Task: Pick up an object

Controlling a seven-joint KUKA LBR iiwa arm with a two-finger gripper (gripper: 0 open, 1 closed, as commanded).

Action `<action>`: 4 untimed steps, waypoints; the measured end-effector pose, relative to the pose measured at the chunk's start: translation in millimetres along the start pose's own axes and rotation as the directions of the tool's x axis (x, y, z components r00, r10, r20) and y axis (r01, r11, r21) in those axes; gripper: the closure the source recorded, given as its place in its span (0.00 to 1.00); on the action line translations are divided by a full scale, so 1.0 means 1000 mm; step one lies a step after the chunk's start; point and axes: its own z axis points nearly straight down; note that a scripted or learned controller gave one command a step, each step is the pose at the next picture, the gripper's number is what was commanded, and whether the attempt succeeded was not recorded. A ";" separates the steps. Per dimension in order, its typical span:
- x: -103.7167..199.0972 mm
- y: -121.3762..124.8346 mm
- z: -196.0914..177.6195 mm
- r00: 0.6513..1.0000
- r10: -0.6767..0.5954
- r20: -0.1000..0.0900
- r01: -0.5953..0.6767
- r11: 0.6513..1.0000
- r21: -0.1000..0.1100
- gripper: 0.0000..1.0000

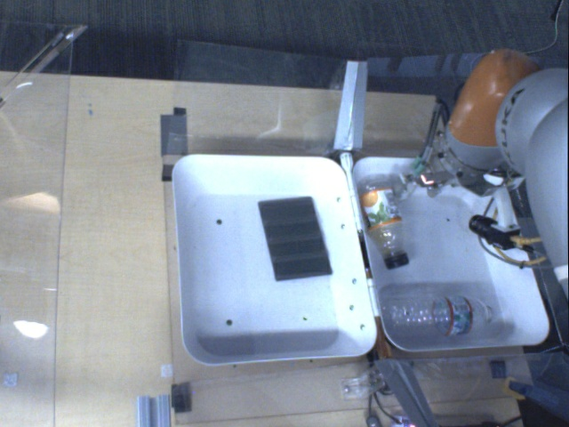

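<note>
A: Which one to go for?
B: The small bottle (385, 223) by the right bin's (524, 327) left wall, near the gripper (425, 176); the clear plastic bottle (436, 314) lies further forward.
A: Gripper ready?
B: Can't tell. Come straight down across its body, clear of the wall.

A light wooden counter (98, 265) carries two shallow white bins. The left bin (200, 238) holds a dark ribbed mat (294, 237) (lying slightly askew). The right bin (524, 314) sits just beside it, past a grey metal bar (350, 105).
</note>
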 end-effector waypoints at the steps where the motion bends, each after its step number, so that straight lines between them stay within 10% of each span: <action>1: 0.018 -0.057 -0.003 0.995 -0.097 0.021 0.097 0.995 -0.009 0.00; 2: 0.030 0.012 0.002 1.000 -0.001 0.003 0.001 1.000 0.007 0.00; 3: 0.032 0.016 -0.009 1.000 -0.007 0.006 0.007 1.000 -0.004 1.00; 4: 0.058 0.021 -0.095 0.989 -0.150 -0.003 0.150 0.989 -0.001 1.00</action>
